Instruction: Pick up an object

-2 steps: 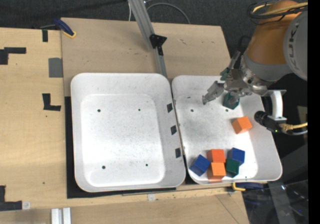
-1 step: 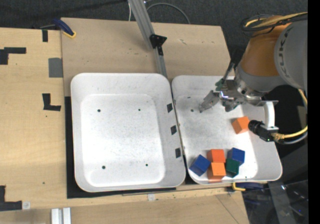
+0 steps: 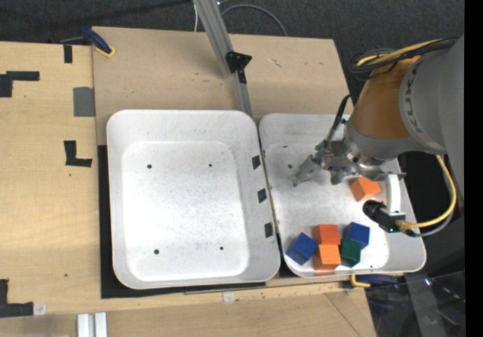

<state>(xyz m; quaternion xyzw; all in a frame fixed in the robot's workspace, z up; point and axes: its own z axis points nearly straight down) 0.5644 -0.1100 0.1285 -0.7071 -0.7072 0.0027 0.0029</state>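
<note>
Mounted above the bench (image 3: 189, 64), looking down at a slant. Far enough back to take in both white bins: left bin (image 3: 181, 123) and right bin (image 3: 290, 126) side by side, plus dark floor beyond the bench's far edge. Arm (image 3: 411, 113) entering from the right.

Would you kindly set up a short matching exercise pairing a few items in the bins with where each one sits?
Things:
1. green block
2. lone orange block
3. tool
4. left blue block

Places:
A. beside the arm's wrist
B. over the right bin's middle
C. leftmost of the near cluster
D. just below the right blue block

Pairs: 1-D, 2-A, 3-B, 4-C
</note>
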